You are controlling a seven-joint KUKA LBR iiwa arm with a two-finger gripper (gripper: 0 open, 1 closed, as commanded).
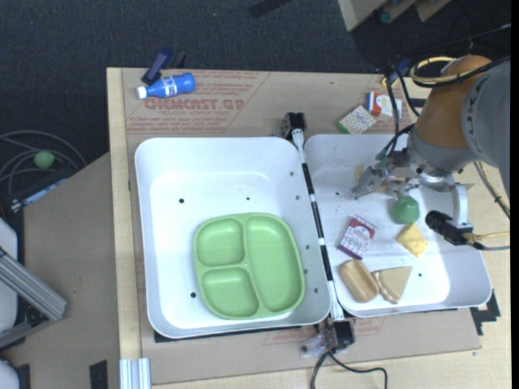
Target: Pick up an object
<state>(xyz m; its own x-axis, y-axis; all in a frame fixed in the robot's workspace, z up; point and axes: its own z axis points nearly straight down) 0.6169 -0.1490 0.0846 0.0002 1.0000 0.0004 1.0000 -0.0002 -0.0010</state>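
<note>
Two shallow white bins sit side by side on the table (203,104), which is covered with printed cardboard. The left bin (162,177) holds a green divided plate (247,264) with three compartments, lying flat toward the bin's near side.

The right bin (462,286) carries the loose things. A green ball (405,210) lies near the middle, just beside the hand. A yellow block (413,239) (tilted, cheese-like in colour) rests a little nearer the camera than the ball, close to it but apart. A small red and white packet (356,237) lies to the left of the block, near the divider between the bins. Along the near edge sit a tan bread-roll shape (358,281) and a tan slice-like piece (392,283), touching or nearly so.

The grey arm (454,120), with its orange band, reaches in from the right and bends down over the far part of the right bin. The hand (381,179) hangs low over the bin floor, just up and left of the green ball; its metal fingers point toward the left, and I cannot tell whether they are spread or closed. Nothing visibly sits between them.

Outside the bins, a white bottle with a blue cap end (166,86) lies on its side at the table's far left corner, and a small patterned card (357,121) lies beyond the right bin
</note>
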